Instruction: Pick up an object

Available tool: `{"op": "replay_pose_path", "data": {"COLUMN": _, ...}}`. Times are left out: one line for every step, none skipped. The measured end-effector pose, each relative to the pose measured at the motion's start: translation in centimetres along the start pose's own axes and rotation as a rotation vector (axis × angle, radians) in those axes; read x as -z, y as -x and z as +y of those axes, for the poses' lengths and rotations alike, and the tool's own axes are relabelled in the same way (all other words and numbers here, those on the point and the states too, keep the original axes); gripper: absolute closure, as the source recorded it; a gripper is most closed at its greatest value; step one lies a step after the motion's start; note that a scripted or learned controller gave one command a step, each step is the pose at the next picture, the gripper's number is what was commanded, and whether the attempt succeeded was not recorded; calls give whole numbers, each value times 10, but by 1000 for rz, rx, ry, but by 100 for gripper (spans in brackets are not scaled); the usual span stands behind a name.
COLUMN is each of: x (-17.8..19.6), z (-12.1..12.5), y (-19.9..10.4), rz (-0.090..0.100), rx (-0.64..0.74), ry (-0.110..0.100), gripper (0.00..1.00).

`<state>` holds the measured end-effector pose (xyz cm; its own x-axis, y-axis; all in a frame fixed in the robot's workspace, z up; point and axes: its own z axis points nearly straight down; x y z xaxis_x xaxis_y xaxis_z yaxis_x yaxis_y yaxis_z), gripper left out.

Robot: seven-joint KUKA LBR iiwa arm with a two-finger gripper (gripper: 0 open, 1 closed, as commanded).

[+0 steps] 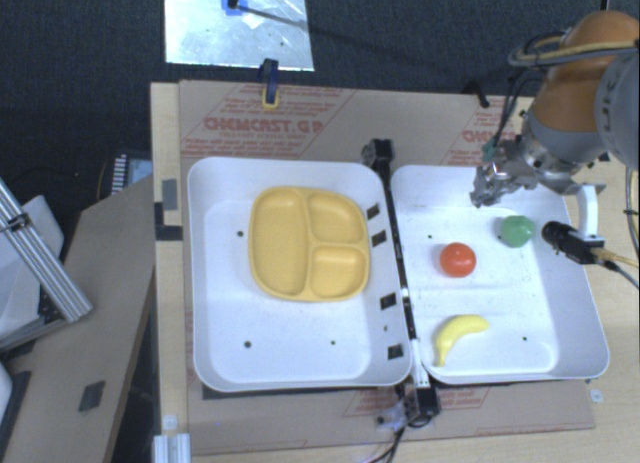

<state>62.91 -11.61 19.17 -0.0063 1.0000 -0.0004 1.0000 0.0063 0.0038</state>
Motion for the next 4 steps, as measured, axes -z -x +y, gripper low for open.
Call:
{"op": "replay_pose_path", "data": {"x": 63, "z": 6, "y": 2, "rz": -1, "rx": 1, "ry": 2, "gripper": 100}}
{"op": "replay_pose_path", "data": {"x": 79, "z": 7, "y": 2, "rz": 0, "rx": 1, "ry": 0, "gripper": 100}}
{"op": "replay_pose_path", "data": {"x": 60, "z": 6, "y": -48, "rz": 1, "rx": 2, "ry": -2, "gripper": 100}}
{"op": "replay_pose_path", "data": {"x": 62, "z": 8, "y": -106, "rz": 2, "rx": 4, "ry": -2, "gripper": 100}}
